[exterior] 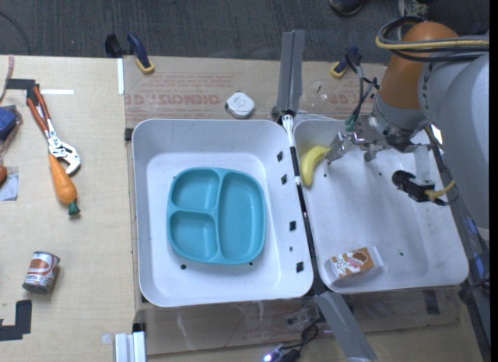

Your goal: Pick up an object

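The arm (pixel 436 80) reaches in from the right over the right bin (pixel 420 271). The left bin (pixel 148 197) holds a blue divided plate (pixel 218 216). In the right bin, a small brown-and-white carton (pixel 354 265) lies near the front edge, and a banana (pixel 311 163) rests against the back left wall. The gripper (pixel 336 150) sits just beside the banana; whether its pincer is released or clenched cannot be told.
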`<state>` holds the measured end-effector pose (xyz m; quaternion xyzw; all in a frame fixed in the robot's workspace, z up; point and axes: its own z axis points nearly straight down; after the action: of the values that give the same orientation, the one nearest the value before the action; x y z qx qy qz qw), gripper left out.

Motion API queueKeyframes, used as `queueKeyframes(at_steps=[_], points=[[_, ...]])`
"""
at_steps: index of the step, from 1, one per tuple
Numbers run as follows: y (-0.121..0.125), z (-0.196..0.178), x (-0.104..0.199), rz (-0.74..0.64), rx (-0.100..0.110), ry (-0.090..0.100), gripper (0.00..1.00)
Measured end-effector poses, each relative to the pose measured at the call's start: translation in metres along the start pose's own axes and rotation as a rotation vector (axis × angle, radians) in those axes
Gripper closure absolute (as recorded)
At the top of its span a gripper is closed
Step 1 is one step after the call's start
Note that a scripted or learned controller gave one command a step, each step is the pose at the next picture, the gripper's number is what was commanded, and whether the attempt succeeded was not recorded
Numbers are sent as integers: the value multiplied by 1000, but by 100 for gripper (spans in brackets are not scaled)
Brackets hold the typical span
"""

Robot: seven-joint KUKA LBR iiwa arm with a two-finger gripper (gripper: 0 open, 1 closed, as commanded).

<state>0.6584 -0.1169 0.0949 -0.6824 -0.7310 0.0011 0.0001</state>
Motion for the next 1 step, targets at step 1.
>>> queueKeyframes(at_steps=[1], points=[[-85, 3, 23, 179, 1, 1, 0]])
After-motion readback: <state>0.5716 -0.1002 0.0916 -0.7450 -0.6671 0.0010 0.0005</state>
